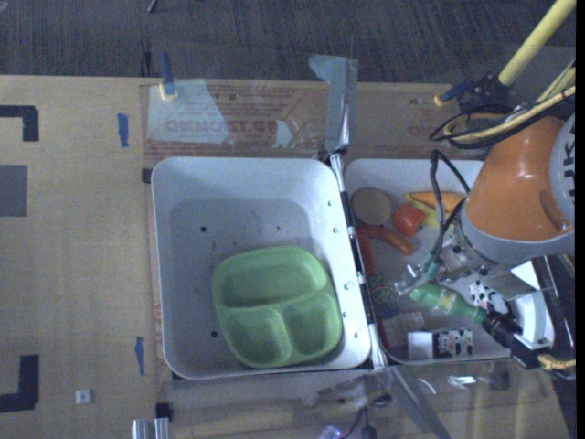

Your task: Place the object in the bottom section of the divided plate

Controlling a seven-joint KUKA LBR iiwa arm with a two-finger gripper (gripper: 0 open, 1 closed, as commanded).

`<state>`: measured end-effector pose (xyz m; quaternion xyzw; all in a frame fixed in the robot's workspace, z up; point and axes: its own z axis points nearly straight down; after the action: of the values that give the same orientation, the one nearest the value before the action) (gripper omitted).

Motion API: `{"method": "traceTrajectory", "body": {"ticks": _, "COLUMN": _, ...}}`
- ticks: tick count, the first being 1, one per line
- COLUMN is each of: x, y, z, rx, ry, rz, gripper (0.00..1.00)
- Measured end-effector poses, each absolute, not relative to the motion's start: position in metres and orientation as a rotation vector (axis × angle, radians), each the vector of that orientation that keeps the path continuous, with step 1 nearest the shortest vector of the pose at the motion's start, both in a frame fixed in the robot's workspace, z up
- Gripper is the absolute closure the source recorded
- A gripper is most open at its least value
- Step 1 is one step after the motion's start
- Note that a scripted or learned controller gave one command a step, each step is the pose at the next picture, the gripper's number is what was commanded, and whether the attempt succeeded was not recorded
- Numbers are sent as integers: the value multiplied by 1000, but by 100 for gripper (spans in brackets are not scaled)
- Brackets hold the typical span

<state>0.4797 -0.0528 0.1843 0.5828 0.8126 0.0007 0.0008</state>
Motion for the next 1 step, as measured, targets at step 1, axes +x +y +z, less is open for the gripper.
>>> {"method": "traceTrajectory", "body": {"ticks": 1, "x": 481, "y": -60, "z": 184, "rx": 1800, "ry": 2573, "rz": 1, "gripper": 100}}
